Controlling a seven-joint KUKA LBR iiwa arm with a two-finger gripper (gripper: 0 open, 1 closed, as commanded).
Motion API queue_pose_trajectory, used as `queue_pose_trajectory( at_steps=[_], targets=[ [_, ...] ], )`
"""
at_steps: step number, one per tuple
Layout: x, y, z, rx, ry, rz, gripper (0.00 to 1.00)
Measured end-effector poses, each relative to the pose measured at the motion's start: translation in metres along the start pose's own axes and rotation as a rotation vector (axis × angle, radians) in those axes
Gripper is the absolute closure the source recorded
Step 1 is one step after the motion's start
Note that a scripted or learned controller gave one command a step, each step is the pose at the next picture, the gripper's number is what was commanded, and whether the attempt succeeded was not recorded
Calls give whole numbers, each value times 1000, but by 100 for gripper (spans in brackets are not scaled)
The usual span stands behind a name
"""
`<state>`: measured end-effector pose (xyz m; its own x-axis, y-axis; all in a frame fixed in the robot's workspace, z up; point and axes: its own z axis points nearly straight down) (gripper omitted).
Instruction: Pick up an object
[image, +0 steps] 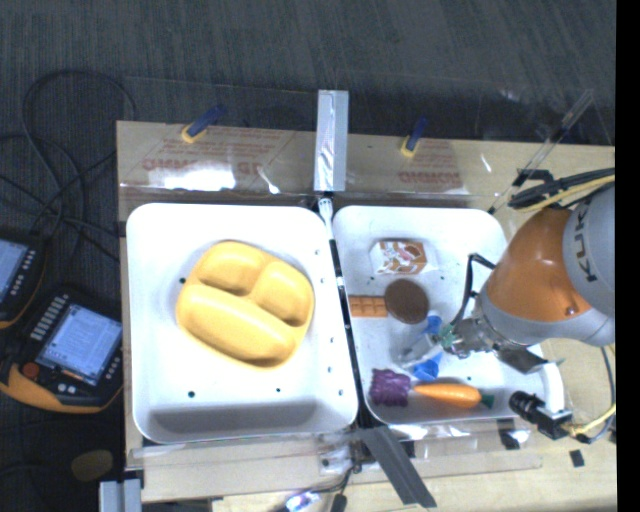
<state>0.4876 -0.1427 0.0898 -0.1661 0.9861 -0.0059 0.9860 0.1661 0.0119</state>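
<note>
The gripper (452, 338) hangs low over the right bin (490, 232), its tip buried in a small cluster of things, and whether it is open or closed cannot be told from this angle; nothing can be seen clamped in it. Right at the tip lies a blue piece (433, 328) with a pale, clear-looking scrap (417, 349) beside it, both so close that touching or merely adjacent cannot be settled. Just below the tip rests an orange carrot (447, 394) with a green stub at its arm-side end, lying flat along the near wall, and at the carrot's other end sits a purple object (390, 386). Just above and away from the arm stands a brown round disc (407, 298), with an orange-brown bar (366, 307) touching its far side and a white card with a reddish picture (400, 256) beyond it toward the back wall. Behind the tip rises the arm (545, 280), its orange band broad and rounded over the bin's edge. Well apart, across the divider, the left bin (150, 400) holds a large yellow lumpy object (245, 302) near its middle.
</note>
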Motion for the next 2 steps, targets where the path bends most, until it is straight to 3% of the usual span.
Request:
queue_pose_trajectory(
  at_steps=[1, 2],
  targets=[
    [1, 2, -9, -3, 3, -1, 100],
    [99, 39, -93, 16, 6, 67, 100]
  ],
)
